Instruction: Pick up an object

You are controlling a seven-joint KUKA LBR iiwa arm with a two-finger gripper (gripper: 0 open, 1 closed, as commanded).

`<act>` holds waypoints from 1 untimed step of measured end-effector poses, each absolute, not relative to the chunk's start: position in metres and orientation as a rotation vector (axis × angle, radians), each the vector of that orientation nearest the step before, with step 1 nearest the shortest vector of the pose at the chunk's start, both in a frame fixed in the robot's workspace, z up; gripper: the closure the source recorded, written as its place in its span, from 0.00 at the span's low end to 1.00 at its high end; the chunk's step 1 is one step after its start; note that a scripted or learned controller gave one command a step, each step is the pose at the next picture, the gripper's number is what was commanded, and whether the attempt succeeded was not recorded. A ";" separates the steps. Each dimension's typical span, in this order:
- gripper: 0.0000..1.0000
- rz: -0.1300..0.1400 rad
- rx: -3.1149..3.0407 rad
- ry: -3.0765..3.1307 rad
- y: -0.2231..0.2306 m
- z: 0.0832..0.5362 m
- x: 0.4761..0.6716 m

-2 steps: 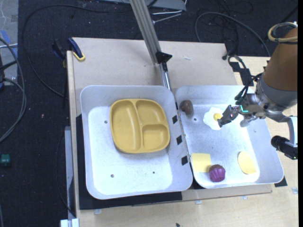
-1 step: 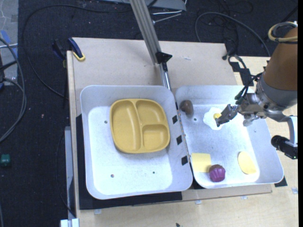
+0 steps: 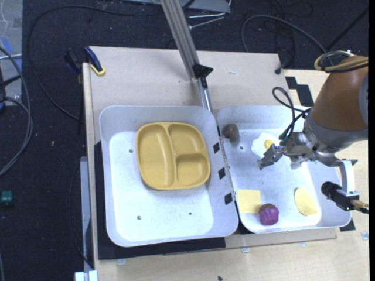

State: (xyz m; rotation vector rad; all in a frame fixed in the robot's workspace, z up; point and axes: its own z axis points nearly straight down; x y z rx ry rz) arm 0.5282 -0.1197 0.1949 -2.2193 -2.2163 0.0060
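Right bin [image 3: 328, 215], as I log it: fried-egg toy [image 3: 262, 144] near the back wall, just beside my gripper [image 3: 269, 157]; brown round object [image 3: 231, 133] by the divider; yellow square slice [image 3: 248, 201] touching a purple round object [image 3: 269, 214]; pale yellow oval piece [image 3: 306, 201]. Jaw state: cannot tell. Left bin [image 3: 117, 215]: yellow compartment plate [image 3: 173, 156]

No legible text, label, brand, number or sign is found in the camera view. The black tags along the rim between the two bins [image 3: 225, 174] were checked — no characters can be made out on them. Nothing readable is seen on the yellow divided plate [image 3: 173, 155].
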 end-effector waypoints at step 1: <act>0.00 0.004 -2.221 -2.218 -0.121 0.152 0.527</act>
